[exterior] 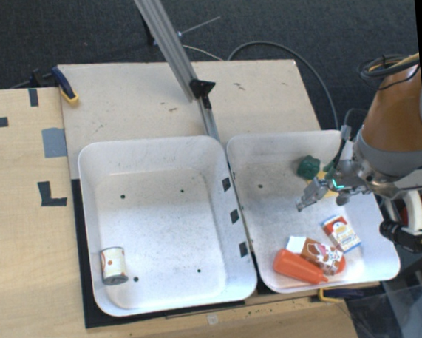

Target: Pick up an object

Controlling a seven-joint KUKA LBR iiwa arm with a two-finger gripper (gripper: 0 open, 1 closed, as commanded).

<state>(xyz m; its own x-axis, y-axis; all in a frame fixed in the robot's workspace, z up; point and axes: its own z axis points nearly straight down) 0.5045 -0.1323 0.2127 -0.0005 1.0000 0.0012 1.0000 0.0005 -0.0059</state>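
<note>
My gripper [322,200] hangs over the right bin [269,151], coming in from the right. Its fingers are spread open and nothing is between them. Just up and left of it lies a small dark green object [308,167]. Below it, near the bin's front, sit an orange carrot-shaped piece [296,266], a red and white packet [323,255], a small white block [296,244] and a little orange and white carton [340,234]. A small white and brown can [113,265] stands in the left bin's [150,152] front left corner.
A slanted metal pole [173,45] crosses above the far rim between the bins. A black cable [273,47] curves over the bench behind the right bin. The arm's orange band [399,113] looms at the right edge.
</note>
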